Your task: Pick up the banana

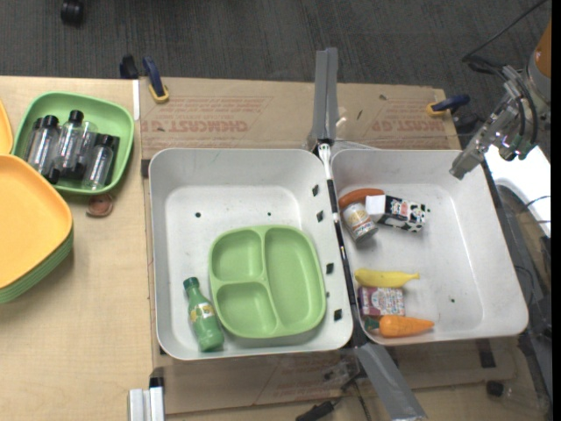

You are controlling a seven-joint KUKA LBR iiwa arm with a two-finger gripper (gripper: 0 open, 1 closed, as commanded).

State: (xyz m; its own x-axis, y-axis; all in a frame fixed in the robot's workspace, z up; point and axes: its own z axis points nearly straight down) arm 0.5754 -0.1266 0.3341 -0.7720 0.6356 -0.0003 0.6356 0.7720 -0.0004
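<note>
Banana [387, 278] lies in the right bin [478, 261], near its left wall, pointing roughly across the bin. Just below banana, touching it: small pink carton [382, 302], then an orange carrot [405, 326] at the bin's front edge. Above banana, apart from it: a tin can [358, 222], a red-orange item [360, 196], and a black & white toy [402, 213]. Gripper [466, 160] hangs over the bin's far right corner, well apart from banana, w/ nothing held; can't tell if fingers are spread or closed. Left of banana, in the other bin [175, 235]: green divided tray [266, 281] & green bottle [202, 315].
</note>
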